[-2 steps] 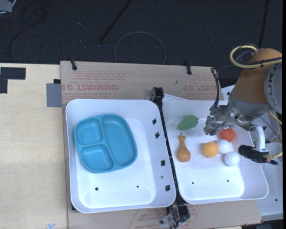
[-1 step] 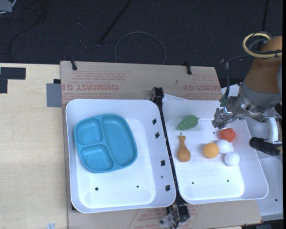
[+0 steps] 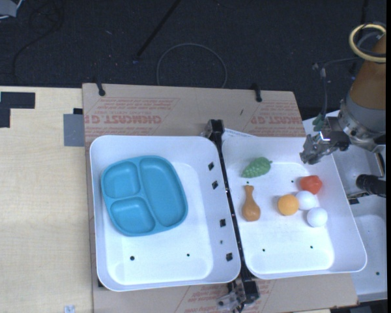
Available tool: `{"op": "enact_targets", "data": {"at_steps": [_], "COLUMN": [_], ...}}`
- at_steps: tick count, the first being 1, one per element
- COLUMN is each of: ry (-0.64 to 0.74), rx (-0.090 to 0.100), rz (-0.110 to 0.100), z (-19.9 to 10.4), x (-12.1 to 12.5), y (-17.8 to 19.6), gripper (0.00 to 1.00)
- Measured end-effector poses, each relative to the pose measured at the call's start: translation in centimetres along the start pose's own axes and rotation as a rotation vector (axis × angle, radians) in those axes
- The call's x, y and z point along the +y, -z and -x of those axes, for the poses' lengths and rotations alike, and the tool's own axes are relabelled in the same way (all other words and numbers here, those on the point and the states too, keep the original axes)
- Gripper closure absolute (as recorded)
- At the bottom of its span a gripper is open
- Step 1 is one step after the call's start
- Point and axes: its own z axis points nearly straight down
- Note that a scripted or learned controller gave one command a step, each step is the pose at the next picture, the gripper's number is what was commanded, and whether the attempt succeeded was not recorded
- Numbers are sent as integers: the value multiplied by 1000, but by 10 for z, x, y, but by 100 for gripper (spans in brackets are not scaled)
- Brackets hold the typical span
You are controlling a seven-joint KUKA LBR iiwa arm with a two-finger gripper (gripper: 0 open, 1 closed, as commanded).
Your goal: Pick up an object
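A: Where does the gripper [image 3: 315, 147] stand against the things it could take?

B: It hangs over the far right corner of the right bin [image 3: 293, 261]. Every object lies toward the camera and to the left of it. Nearest is the red piece [image 3: 311, 184], just below it in the view, touching a white ball [image 3: 306, 200]. An orange ball [image 3: 287, 205] sits against that ball's left side, and a second white ball [image 3: 317, 217] lies close by, nearer the camera.

A: Anything with a long axis to mind?

B: The tan, gourd-like piece [image 3: 250, 205] runs roughly away from the camera, narrow end farthest. The green leafy piece [image 3: 256, 167] lies slantwise, its right end farther off.

A: And the gripper's state?

B: It cannot be told; the tip is small, dark and tangled with cable. Nothing is seen between its ends, so it likely carries nothing.

A: The left bin [image 3: 150, 266]?

B: It holds a blue divided plate [image 3: 143, 194], well apart from the arm.
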Motion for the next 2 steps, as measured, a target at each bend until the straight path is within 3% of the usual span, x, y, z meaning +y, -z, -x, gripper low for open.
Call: {"op": "enact_targets", "data": {"at_steps": [2], "ry": [1], "rx": [4], "rz": [-8], "z": [-115], "x": [-13], "y": [1], "gripper": [100]}}
